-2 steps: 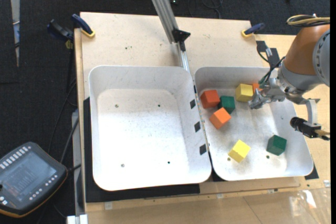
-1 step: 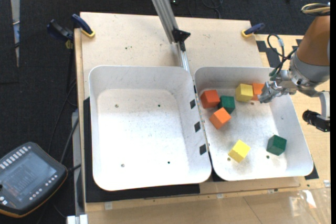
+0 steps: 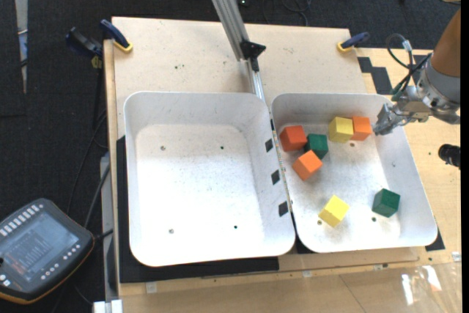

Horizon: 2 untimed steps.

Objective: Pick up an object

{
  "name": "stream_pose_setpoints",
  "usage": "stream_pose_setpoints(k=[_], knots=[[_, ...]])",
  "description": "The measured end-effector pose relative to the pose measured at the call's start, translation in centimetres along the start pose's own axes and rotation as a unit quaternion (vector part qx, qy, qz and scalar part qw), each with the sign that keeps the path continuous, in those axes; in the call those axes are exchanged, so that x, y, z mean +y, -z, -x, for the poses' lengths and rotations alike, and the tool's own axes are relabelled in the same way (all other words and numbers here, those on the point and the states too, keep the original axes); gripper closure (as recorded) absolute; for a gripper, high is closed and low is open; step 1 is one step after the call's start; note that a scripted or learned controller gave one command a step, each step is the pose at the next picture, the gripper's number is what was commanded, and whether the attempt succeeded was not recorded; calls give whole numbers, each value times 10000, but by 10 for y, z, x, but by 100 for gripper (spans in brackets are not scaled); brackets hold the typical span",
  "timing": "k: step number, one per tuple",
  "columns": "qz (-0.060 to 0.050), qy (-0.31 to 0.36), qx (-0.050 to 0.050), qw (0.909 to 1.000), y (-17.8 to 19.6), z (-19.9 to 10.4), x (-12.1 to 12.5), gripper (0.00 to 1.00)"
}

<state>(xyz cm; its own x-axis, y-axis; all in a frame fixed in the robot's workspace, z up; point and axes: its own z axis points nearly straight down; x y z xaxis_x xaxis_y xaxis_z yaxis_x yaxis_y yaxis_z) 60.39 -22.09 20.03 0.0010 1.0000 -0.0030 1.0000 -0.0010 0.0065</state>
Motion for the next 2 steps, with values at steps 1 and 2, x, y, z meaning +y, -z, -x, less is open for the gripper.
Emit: stream_pose_setpoints(k=[1, 2], knots=[[9, 16, -4, 10000, 54, 0, 2, 100], [-39, 39, 23, 10000, 42, -49, -3, 100]])
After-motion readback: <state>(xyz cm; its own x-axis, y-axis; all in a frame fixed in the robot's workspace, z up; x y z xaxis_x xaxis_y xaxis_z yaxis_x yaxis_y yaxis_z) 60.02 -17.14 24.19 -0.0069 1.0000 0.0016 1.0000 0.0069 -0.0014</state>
